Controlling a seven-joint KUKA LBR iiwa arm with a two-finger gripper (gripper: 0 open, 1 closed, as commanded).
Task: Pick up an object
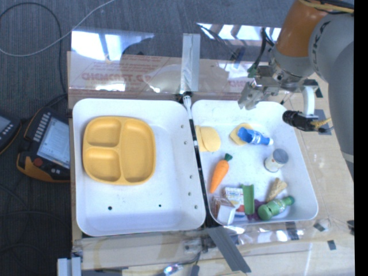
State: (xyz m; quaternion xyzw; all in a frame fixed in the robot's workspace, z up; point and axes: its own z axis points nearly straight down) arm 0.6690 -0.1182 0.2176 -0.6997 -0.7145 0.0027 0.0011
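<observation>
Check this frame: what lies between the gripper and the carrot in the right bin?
In the camera view, bare white bin floor lies between the gripper and the carrot. The yellow disc sits just left of that line.

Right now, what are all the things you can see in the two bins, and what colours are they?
Divided plate: one, yellow, middle of the left bin.
Toy carrot: one, orange with a green top, left part of the right bin.
Round flat piece: one, pale yellow, right bin by the divider.
Bottle: one, blue, on a yellow piece, upper middle of the right bin.
Small jar: one, grey lid, right side of the right bin.
Bottle: one, green, front right corner.
Small packets and a green stick: several, mixed colours, front of the right bin.
Gripper: one, grey, above the back edge of the right bin.
</observation>
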